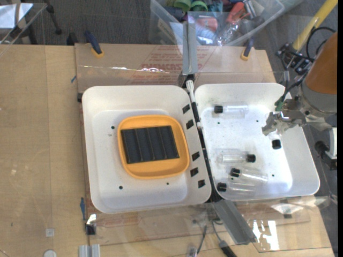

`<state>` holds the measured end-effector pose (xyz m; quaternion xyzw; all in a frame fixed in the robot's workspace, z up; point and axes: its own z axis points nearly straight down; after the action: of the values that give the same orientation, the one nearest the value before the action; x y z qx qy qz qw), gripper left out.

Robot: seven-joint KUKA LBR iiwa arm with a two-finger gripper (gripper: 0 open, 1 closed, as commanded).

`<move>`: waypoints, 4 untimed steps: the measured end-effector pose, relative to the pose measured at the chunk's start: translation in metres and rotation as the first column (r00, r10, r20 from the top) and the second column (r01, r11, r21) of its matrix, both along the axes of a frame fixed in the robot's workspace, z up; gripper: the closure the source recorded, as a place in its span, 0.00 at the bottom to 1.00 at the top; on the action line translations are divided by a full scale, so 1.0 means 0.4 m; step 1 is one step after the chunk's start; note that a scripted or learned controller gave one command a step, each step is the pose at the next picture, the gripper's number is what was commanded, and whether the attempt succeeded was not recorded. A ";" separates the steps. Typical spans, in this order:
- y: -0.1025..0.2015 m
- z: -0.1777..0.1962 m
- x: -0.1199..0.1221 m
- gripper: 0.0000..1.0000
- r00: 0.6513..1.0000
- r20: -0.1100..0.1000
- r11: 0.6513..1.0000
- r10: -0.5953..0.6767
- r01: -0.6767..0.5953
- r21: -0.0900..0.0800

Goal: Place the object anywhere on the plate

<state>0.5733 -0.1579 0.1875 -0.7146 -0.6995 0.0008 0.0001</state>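
An orange plate with a dark ribbed centre lies in the left bin. Several clear tubes with black caps lie in the right bin: one near the back, one in the middle, and two near the front. My gripper hangs over the right bin's right side, just above a small black-capped piece. Whether that piece is between the fingers cannot be made out.
A clear tub of coloured items stands behind the bins. A row of black clips runs along the divider between the bins. Cables and the arm's body crowd the right edge.
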 end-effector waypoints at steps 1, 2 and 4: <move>0.089 0.013 0.137 1.00 0.988 0.003 0.988 0.153 -0.153 -0.001; 0.294 0.054 0.155 1.00 0.976 0.004 0.976 0.217 -0.217 0.000; 0.624 0.004 0.102 1.00 0.830 0.000 0.830 0.558 -0.558 0.003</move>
<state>0.6140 0.0918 0.1890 -0.4796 -0.8775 0.0004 0.0011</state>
